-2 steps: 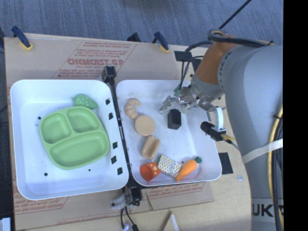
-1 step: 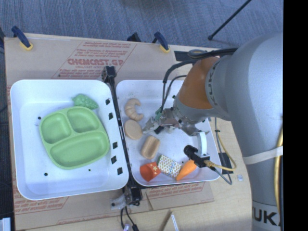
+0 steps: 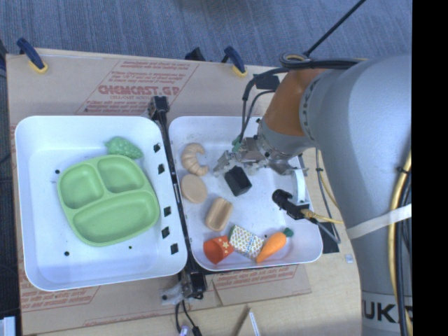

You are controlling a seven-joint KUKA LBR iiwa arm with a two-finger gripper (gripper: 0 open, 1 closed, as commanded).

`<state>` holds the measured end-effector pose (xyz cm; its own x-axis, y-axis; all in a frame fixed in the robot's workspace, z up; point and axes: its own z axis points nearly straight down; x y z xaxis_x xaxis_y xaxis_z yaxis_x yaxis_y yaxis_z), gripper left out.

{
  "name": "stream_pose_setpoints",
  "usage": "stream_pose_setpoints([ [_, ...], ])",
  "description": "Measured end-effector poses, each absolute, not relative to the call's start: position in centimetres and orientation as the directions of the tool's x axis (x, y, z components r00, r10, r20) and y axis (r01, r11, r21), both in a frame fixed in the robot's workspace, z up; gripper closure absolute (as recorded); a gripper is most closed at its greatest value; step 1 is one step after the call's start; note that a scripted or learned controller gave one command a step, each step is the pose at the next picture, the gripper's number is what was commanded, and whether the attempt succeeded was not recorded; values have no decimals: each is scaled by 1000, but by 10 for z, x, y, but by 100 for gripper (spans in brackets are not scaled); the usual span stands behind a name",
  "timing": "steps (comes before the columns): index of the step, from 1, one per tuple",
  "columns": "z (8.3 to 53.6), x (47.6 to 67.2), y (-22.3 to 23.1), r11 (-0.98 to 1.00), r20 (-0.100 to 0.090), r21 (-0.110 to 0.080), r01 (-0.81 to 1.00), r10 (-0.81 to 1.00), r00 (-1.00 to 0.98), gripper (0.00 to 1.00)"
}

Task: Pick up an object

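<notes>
Whether the gripper (image 3: 238, 172) is clenched or released cannot be told; it hangs over the right bin (image 3: 210, 126), with a black block (image 3: 238, 181) just at its tip. Left of it lie a croissant (image 3: 194, 159), a tan oval (image 3: 194, 188) and a bread roll (image 3: 218, 213). Along the near wall sit a red piece (image 3: 218, 249), a patterned packet (image 3: 246, 241) and a carrot (image 3: 272, 246); the left bin (image 3: 42, 135) holds a green divided plate (image 3: 107, 199).
</notes>
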<state>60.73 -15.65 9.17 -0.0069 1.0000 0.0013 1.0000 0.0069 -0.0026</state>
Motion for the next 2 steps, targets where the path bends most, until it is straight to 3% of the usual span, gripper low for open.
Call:
stream_pose_setpoints([
  [1, 101, 607, -156, 13, 2, -5, 1000, 1000, -13, 100],
  [2, 230, 584, -93, 7, 1, 0, 1000, 1000, -7, 100],
])
